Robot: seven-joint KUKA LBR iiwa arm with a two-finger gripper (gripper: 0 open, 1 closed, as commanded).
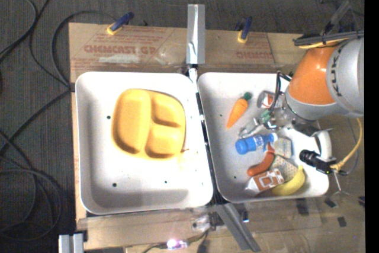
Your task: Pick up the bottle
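Note:
A small blue bottle (253, 143) with a pale label lies on its side in the middle of the right bin (220, 167), its cap end pointing left. My gripper (266, 120) hangs low over the bin, just above and slightly right of the bottle, under the grey arm with the orange band (314, 77). From this view I cannot judge whether the gripper touches the bottle.
An orange carrot (237, 111) lies upper left of the bottle. A reddish sausage (261, 165), a small carton (269, 179) and a yellow banana (290, 185) crowd the bin's lower right. The left bin (95, 186) holds a yellow divided plate (149, 122).

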